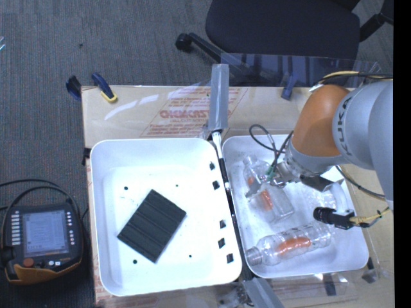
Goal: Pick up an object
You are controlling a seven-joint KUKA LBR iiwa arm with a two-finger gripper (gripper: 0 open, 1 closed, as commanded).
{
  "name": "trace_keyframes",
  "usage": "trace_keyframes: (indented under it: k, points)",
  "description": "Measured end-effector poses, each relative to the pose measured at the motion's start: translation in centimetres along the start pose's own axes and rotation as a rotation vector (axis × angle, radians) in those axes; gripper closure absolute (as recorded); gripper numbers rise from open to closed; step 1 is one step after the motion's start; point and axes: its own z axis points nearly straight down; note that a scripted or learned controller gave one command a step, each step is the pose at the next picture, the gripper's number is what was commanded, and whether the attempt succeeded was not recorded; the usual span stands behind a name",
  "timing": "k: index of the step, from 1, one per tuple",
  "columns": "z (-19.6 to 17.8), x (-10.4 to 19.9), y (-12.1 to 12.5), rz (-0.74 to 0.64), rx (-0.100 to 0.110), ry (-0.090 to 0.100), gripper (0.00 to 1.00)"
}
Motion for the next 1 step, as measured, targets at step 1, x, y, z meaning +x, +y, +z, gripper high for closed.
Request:
trace_keyframes:
  k: [1]
  points:
    - [-8.86,2.92,5.58,-0.001,-0.005,-0.006,1.00]
